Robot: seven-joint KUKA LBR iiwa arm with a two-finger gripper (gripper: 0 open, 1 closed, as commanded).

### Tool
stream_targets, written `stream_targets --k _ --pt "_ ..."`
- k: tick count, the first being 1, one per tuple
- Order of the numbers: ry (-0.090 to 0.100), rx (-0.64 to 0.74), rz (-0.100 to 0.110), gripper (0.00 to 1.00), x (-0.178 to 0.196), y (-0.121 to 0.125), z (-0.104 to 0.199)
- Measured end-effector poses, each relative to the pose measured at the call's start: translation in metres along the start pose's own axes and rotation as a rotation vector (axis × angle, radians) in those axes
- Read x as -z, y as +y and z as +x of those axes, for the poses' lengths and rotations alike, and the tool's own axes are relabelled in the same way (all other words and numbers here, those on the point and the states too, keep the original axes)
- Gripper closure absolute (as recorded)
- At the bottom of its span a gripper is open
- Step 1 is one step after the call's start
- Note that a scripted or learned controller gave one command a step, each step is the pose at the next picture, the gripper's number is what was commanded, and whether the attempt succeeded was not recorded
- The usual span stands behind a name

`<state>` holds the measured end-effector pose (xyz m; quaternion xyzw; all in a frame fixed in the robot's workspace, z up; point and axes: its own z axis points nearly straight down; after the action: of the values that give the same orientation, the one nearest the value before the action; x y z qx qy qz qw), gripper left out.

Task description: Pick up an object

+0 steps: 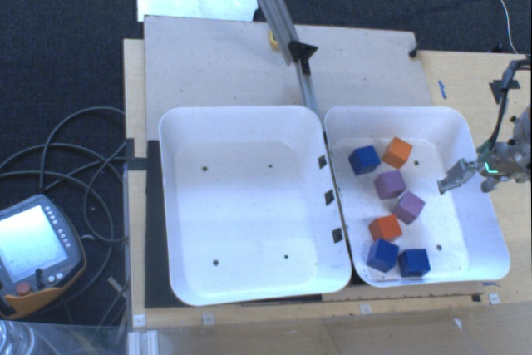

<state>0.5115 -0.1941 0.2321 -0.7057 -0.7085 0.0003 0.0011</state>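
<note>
Blocks sit clustered in the right bin (478, 249): I count a blue cube (363, 160) and an orange cube (397, 152) at the far end, two purple cubes (390, 184) (408, 207) in the middle, and a second orange cube (386, 229) touching two more blue cubes (382, 255) (414, 263) near the front rim. My gripper (453, 178) pokes in over that bin's right wall, most of the arm cut off at the frame edge; whether it is spread or closed I cannot tell, and nothing shows in it. Left bin (179, 204) lies beside it.
</note>
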Motion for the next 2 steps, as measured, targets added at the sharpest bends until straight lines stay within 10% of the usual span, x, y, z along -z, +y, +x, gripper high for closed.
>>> stream_targets --k 2 --pt "0.000 -0.002 0.000 0.00 -0.045 -0.007 0.004"
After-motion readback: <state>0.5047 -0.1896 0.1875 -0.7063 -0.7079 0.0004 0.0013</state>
